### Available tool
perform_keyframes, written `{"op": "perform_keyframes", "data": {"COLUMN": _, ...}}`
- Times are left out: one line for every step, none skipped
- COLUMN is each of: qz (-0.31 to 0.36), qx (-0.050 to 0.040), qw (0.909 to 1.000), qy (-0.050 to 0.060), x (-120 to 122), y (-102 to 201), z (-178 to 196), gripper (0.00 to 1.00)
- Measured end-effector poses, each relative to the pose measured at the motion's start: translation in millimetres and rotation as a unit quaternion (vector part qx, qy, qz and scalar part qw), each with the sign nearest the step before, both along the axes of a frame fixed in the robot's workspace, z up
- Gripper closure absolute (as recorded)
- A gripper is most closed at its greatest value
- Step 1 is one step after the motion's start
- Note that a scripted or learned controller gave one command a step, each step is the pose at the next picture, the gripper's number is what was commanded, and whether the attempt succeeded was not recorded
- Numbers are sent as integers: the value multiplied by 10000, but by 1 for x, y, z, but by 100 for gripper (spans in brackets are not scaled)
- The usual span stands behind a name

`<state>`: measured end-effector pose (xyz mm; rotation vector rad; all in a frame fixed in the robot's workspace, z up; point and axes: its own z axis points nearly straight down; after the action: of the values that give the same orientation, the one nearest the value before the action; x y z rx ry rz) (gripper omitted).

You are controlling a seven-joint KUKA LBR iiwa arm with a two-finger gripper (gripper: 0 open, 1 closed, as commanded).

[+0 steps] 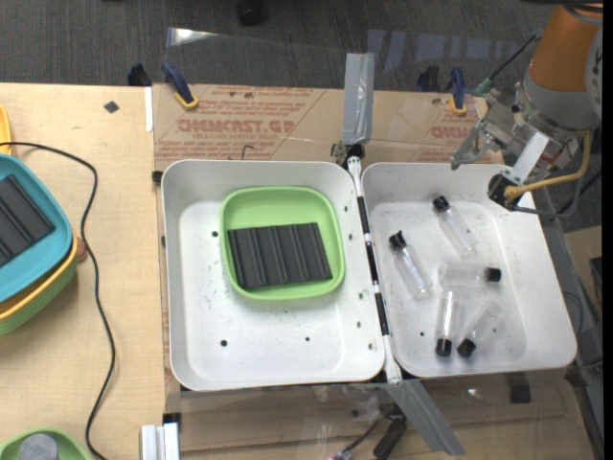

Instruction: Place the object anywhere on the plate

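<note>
Inside the right bin (522,338) lie five small clear tubes, each with a black cap, well apart from the green plate (278,195) that sits in the left bin (278,348). The far tube (452,223) is the one nearest to the gripper (471,149). Its long axis runs at a slant, with the cap pointing to the far left. I judge it to be light, stiff and smooth, ready to roll and perhaps fragile. It is best taken at the middle of the body, across the long axis. The gripper hovers over the far right corner of this bin with no tube seen in it. Whether it is open or closed, I cannot tell.
</note>
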<state>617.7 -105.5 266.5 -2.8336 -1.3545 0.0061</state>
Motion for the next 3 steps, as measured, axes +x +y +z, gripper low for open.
{"op": "perform_keyframes", "data": {"qz": -1836, "qx": -11, "qw": 9830, "qy": 1, "x": 4, "y": -19, "z": 14, "gripper": 0}}
{"op": "perform_keyframes", "data": {"qz": -2889, "qx": -11, "qw": 9574, "qy": 6, "x": 31, "y": -81, "z": -30, "gripper": 0}}
{"op": "perform_keyframes", "data": {"qz": -3321, "qx": -8, "qw": 9433, "qy": -4, "x": 30, "y": -117, "z": -21, "gripper": 0}}
